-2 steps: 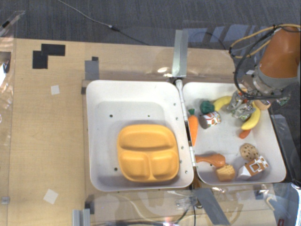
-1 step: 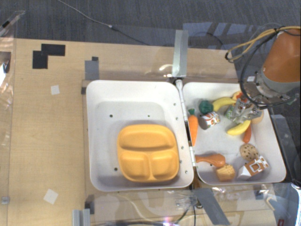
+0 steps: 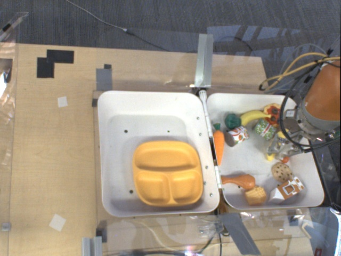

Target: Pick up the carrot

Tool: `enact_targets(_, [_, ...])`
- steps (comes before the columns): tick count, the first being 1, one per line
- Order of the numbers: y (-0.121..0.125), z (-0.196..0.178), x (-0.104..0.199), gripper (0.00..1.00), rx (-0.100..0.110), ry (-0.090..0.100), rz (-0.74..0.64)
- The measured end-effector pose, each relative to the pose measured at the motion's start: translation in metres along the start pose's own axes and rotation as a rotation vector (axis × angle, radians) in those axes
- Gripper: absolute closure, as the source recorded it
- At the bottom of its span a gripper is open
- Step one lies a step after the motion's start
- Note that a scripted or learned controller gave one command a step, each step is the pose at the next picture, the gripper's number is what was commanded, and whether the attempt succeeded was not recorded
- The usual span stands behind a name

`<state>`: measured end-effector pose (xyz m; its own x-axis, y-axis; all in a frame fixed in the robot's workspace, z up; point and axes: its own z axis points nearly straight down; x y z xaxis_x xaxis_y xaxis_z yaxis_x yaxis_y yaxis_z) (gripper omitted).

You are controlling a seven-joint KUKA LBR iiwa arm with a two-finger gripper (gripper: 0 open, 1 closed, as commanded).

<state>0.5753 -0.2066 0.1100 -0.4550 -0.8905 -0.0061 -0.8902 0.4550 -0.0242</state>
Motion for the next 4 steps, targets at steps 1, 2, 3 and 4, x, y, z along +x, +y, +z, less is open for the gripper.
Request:
enact_targets(1, [0.073, 0.015, 0.032, 1.00, -0.004, -0.004, -0.145])
enact_targets(2, [0.050, -0.089, 0.025, 1.00, -0.009, 0.001, -0.264])
enact_targets(3, [0.077, -0.039, 0.038, 1.00, -0.022, -0.003, -0.617])
enact_targets(4, [0.081, -0.103, 0.026, 1.00, -0.016, -0.005, -0.863])
